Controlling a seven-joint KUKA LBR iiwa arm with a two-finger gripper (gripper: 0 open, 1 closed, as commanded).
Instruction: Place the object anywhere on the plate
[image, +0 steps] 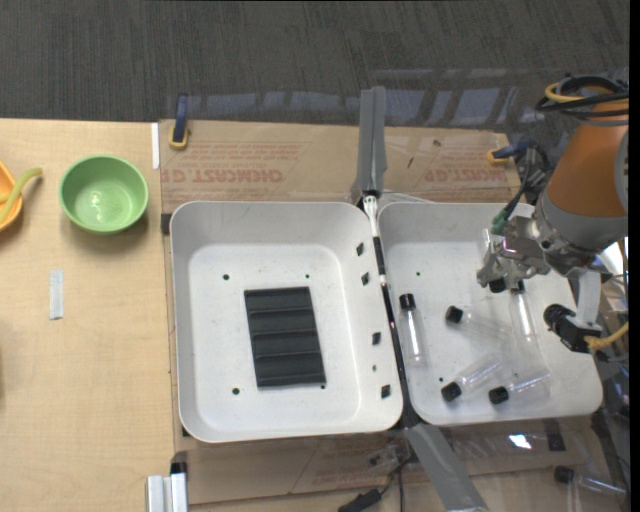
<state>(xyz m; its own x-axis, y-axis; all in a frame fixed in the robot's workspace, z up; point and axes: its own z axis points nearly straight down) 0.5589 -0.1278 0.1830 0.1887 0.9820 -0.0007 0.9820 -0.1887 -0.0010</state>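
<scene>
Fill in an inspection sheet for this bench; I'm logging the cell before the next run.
Surface: two white bins side by side on cardboard.
Job's things: black ribbed plate in left bin; clear tubes with black caps in right bin.
Clutter: green bowl on the wooden table at left.
Grippers: gripper over right bin, state unclear.
Cables: yellow and black cables by the arm.
Surroundings: grey carpet beyond.
</scene>
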